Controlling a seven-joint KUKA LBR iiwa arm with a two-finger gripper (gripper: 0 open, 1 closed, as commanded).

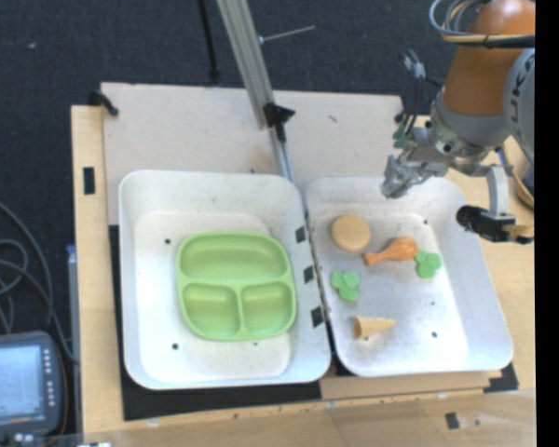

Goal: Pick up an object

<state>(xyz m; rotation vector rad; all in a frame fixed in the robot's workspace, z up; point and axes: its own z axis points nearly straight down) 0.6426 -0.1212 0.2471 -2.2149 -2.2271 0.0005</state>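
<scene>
The gripper [398, 182], its state impossible to tell, hovered over the right bin's [475, 333] far edge, near a toy chicken drumstick [392, 252] mid-bin, seemingly light, rigid and best pinched across its narrow shank.

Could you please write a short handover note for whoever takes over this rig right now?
Gripper: above the far edge of the right bin, holding nothing that I can see.
Right bin: round tan bun, orange drumstick, two green pieces, small cone.
Left bin: green divided plate.
Done: nothing picked.
Left: choose an object, descend, grasp, lift.
</scene>
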